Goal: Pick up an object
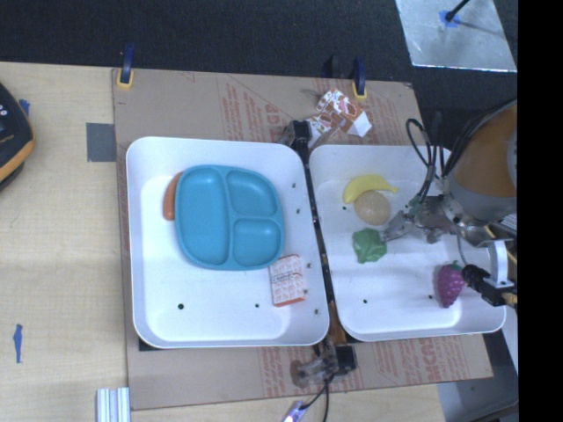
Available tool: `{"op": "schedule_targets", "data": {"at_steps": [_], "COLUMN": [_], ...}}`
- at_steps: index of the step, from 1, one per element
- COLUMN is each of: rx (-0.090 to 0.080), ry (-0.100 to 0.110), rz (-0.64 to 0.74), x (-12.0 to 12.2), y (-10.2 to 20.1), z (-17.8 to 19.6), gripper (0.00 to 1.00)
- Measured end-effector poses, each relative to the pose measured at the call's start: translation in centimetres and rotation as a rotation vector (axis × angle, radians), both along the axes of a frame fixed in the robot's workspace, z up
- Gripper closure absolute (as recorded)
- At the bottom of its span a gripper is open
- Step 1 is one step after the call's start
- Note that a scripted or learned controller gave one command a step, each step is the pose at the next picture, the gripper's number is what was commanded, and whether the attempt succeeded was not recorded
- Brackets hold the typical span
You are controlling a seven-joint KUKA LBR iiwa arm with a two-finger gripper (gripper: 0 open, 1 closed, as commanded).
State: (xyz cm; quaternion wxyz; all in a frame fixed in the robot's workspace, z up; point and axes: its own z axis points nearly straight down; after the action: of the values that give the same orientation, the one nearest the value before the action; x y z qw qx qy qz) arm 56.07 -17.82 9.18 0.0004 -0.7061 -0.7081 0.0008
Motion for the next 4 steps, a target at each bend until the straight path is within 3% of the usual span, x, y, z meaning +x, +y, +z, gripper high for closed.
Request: {"op": "schedule_targets", "data": {"at_steps": [1,2,3,4], "rx": [0.0,0.0,0.002,0.0], "ry": [0.002,0.0,0.001,0.002], "rz": [0.004,-0.001,0.002,0.001], "x": [-0.1,6.4,9.2,5.2], "y": [8.7,0.7,4.7,3.7], "z": [0.0,0.0,0.0,0.0], "gripper": [0.0,0.0,0.0,0.0]}}
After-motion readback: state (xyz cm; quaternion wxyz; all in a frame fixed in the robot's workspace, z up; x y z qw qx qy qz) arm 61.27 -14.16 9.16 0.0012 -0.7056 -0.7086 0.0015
